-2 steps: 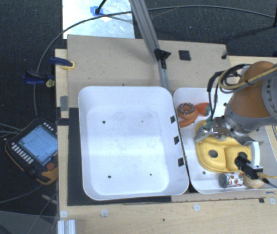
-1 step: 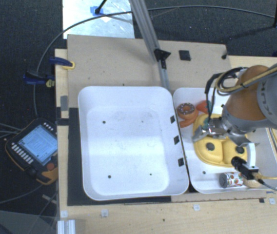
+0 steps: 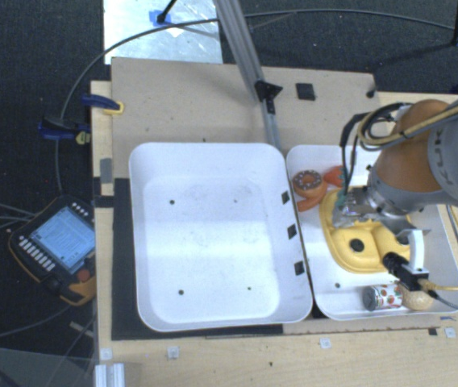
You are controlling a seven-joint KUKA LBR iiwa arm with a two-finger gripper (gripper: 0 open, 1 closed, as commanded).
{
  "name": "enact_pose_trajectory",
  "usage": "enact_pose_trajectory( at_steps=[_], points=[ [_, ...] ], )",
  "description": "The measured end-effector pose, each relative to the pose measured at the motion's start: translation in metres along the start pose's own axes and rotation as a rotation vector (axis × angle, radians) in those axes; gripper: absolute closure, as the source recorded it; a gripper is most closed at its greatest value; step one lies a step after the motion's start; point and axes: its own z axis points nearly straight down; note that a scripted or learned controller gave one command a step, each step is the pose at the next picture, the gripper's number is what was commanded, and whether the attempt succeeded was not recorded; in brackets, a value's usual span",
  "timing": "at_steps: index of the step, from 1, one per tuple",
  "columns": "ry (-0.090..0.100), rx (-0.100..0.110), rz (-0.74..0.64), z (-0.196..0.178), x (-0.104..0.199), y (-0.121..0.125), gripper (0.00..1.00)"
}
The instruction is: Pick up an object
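In the right bin (image 3: 326, 297) lie a large yellow plastic object (image 3: 360, 247), a round brown-and-orange piece (image 3: 308, 182), a small orange item (image 3: 333, 176), a patterned can (image 3: 380, 298) and a beige ball (image 3: 417, 300). My gripper (image 3: 347, 210) hangs low over the bin, at the upper left part of the yellow object, with the grey arm and its orange band (image 3: 410, 156) reaching in from the right. The wrist hides the fingers and whatever is directly under them.
The left bin (image 3: 140, 216) sits beside the right one, with black clips along their shared rim. A grey pole (image 3: 243, 43) slants down to the bench's back edge. A teach pendant (image 3: 56, 247) and cables lie on the floor at left.
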Motion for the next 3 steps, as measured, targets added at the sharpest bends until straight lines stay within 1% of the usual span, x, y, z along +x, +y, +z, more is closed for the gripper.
enact_pose_trajectory(
  at_steps=[1, 2, 3],
  points=[
    [0.003, 0.029, -0.001, -0.057, 0.003, 0.013, 1.0],
    [0.002, 0.028, -0.001, -0.105, 0.004, 0.026, 1.0],
    [0.002, 0.028, -0.001, -0.151, 0.004, 0.029, 1.0]
  ],
)
